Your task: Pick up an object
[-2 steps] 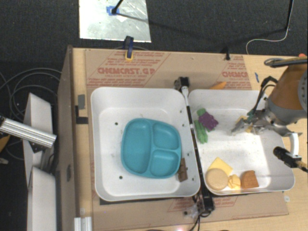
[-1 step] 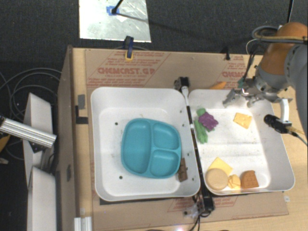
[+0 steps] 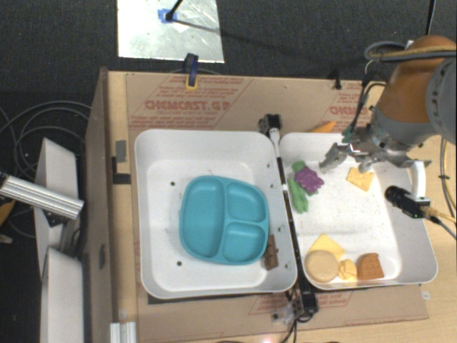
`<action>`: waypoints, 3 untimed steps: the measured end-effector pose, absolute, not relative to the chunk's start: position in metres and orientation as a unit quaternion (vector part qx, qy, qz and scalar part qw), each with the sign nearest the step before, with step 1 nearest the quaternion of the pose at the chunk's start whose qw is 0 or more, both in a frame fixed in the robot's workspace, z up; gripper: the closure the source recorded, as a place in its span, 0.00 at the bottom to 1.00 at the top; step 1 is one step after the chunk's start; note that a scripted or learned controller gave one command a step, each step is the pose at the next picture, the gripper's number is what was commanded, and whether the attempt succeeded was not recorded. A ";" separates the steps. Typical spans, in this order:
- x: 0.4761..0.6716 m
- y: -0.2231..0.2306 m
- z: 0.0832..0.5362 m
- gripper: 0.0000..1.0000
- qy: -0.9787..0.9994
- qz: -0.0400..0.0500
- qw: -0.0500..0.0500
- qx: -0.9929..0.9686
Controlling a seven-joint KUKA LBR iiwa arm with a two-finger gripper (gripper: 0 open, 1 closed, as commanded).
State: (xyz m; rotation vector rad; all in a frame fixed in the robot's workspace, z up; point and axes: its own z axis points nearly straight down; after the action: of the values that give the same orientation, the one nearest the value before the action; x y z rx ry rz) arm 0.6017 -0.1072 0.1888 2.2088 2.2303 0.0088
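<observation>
We have the gripper (image 3: pixel 348 158) hovering with fingers apart and empty over the right bin (image 3: pixel 421 252), between the purple grapes (image 3: pixel 309 179) and the yellow cheese wedge (image 3: pixel 360 179), so we pick one, centre over it, descend straight, then close.

Grey arm with orange band (image 3: pixel 418 84) cut off by the right edge; upper links out of frame. Gripper (image 3: pixel 348 159) small and blurred above the right white bin (image 3: pixel 421 263); finger spacing not determinable, nothing discernible between them. Small brown item (image 3: pixel 271 252) at the left white bin (image 3: pixel 153 191) divider edge too small to identify. Orange sliver (image 3: pixel 323 127) behind the right bin's far rim partly hidden. Grey metal rail (image 3: pixel 39 195) cut off at the left edge. Lettering on cardboard sheet (image 3: pixel 186 102) partly illegible.
</observation>
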 end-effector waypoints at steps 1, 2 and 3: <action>0.621 -0.065 0.185 0.00 0.710 0.002 0.001 0.704; 0.627 -0.084 0.080 0.00 0.707 -0.001 -0.001 0.707; 0.632 -0.085 0.099 1.00 0.708 0.003 0.005 0.706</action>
State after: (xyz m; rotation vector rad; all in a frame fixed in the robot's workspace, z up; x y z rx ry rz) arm 0.6318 -0.0848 0.0995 2.2120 2.2172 0.0102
